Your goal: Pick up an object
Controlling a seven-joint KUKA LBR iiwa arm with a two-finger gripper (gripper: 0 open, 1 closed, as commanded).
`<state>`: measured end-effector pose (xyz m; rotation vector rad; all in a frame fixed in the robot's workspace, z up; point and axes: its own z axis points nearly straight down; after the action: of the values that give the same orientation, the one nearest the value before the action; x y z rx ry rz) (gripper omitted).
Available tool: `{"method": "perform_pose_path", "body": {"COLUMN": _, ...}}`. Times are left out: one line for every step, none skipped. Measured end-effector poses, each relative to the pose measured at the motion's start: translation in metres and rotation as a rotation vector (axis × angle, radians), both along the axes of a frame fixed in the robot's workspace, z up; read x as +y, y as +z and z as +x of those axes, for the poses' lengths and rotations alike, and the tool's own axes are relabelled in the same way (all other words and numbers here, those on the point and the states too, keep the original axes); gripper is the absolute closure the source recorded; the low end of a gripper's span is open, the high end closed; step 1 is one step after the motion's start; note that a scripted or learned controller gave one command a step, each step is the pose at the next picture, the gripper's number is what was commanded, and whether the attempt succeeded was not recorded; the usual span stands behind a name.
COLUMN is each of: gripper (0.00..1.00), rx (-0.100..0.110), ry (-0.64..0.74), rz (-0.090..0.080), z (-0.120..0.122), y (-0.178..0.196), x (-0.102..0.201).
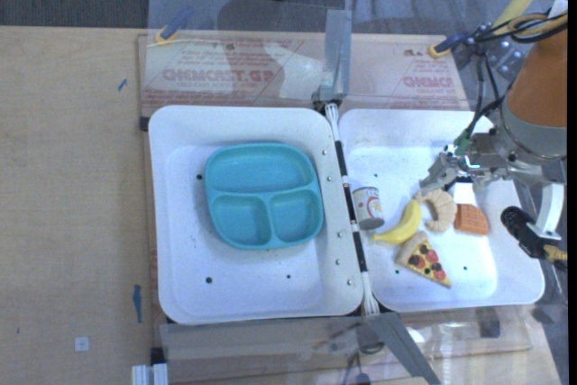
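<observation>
The right bin (pixel 397 140) holds several toy foods. A small can (pixel 367 206) lies by the divider, and a yellow banana (pixel 403 224) curves beside it. Right of the banana are a tan bread roll (pixel 441 209) and an orange cracker (pixel 471 219). A pizza slice (pixel 425 261) lies in front of them. My gripper (pixel 444 172) hangs low over the bin, just behind the bread roll and the banana's tip. I see nothing lifted off the bin floor.
The left bin (pixel 176 194) carries a teal three-part tray (pixel 262 195). A metal divider (pixel 345 212) separates the two bins. Cables and the arm's orange band (pixel 544 86) crowd the right edge. Wooden bench extends to the left.
</observation>
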<state>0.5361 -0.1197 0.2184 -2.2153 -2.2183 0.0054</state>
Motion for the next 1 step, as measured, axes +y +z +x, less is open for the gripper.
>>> {"method": "perform_pose_path", "body": {"gripper": 0.00, "rx": -0.013, "ry": -0.002, "rz": -0.003, "z": -0.0023, "y": -0.1152, "x": -0.0047}}
